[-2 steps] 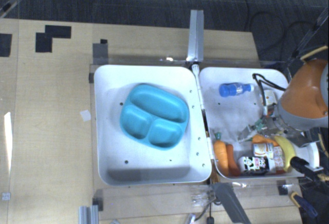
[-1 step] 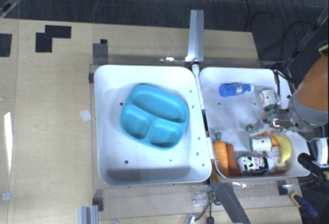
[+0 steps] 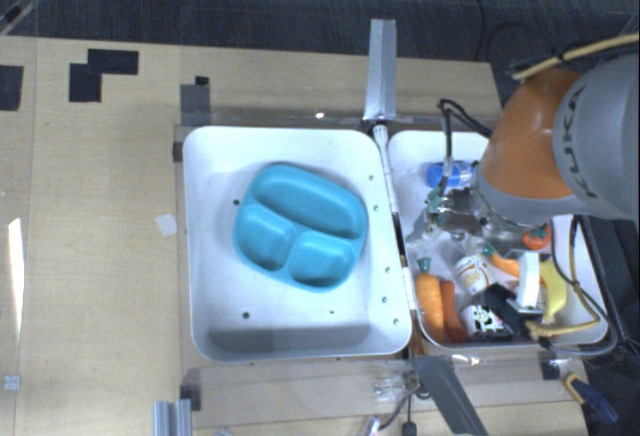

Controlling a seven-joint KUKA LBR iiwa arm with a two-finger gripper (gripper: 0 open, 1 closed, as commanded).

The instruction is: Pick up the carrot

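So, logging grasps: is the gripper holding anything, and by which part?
Cannot be told: the arm hides the gripper. The carrot lies in the right bin.

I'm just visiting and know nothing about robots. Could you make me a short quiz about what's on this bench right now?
1. True or false: the blue tray lies in the left bin.
2. Which bin holds the carrot? A) left B) right
3. Fill in: the tray has ___ compartments.

Key: 1 true. 2 B, the carrot lies in the right bin, at its near-left corner, with the arm above that bin. 3 three.
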